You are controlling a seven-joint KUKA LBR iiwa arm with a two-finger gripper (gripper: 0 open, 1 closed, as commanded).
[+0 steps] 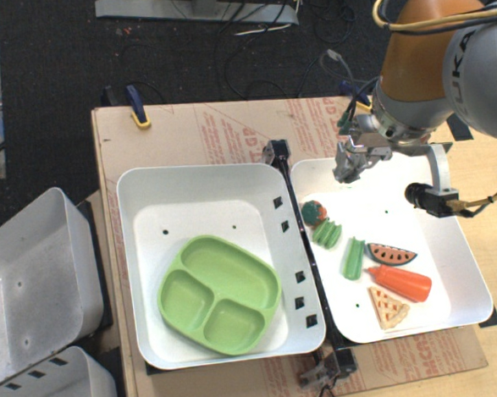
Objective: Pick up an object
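From the camera above, you see the toy food lying loose in the right bin [454,221], all of it below the hand [348,171]: a small round piece in green and red [314,211] nearest, just below and to its left, then two green pieces [326,234] and [353,259], a watermelon slice [392,254] with a red face and dark seeds, an orange-red carrot-like piece [402,283], and farthest down a tan waffle-patterned wedge [389,306]. The hand hangs over the bin's upper left corner, apart from every piece. Its fingers are dark and blurred against the white floor, so you cannot tell their spread, and nothing shows between them. The arm's upper part is cut off at the right edge. Well to the hand's lower left, the left bin [138,201] holds a light green tray [219,294] with three compartments, tilted on the bin floor. Both bins sit on the brown tabletop [218,128].
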